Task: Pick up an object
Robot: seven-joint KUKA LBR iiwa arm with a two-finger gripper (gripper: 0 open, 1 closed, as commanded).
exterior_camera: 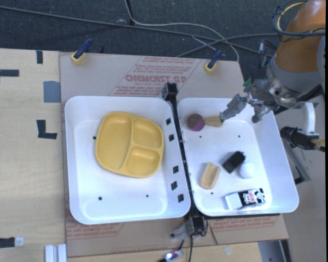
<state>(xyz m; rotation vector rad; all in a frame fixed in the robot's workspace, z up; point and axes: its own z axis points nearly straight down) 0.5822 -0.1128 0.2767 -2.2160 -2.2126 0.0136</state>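
My gripper (pixel 243 114) hangs over the far edge of the right bin (pixel 273 146), open, with nothing between its fingers. Its left fingertip (pixel 228 114) is just right of a purple ball with a tan handle (pixel 196 122) lying at the bin's far left. Nearer the front lie a tan block (pixel 210 175), a small black object (pixel 233 161) and a white ball (pixel 247 170) touching it. A white box with dark print (pixel 245 198) rests at the front edge.
A yellow divided plate (pixel 129 144) lies in the left bin (pixel 79 162). A black divider with clips (pixel 178 146) runs between the bins. Cables cross the dark floor behind, and two clamps (pixel 82 49) hold the cardboard base.
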